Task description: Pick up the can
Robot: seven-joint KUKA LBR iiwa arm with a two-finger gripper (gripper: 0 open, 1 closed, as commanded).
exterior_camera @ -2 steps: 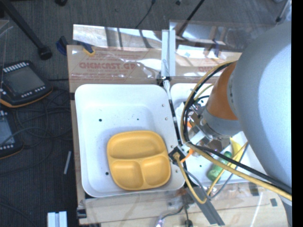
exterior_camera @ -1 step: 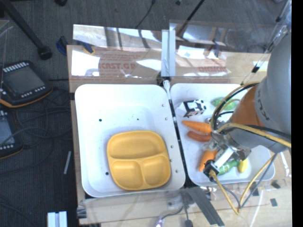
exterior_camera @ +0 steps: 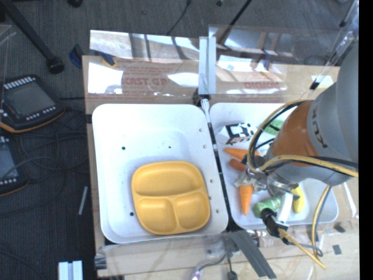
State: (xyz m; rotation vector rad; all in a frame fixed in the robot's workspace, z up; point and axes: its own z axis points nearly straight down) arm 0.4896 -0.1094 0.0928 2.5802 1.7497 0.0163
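Arm reaches into the right bin (exterior_camera: 332, 212)

The gripper (exterior_camera: 274, 194) hangs over carrots (exterior_camera: 245, 198); its fingers' state cannot be told. A yellow tray (exterior_camera: 170, 196) sits in the left bin (exterior_camera: 116, 133).

Probably a robotics lab: dark carpet (exterior_camera: 145, 10), loose cables (exterior_camera: 41, 150), a teach pendant (exterior_camera: 26, 102).

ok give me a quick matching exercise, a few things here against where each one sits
Things:
1. yellow tray
2. carrot
3. banana
4. arm

Places:
a. over the right bin
b. in the left bin
c. right bin, near its left wall
d. right bin, near its front right corner

Pairs: 1-b, 2-c, 3-d, 4-a
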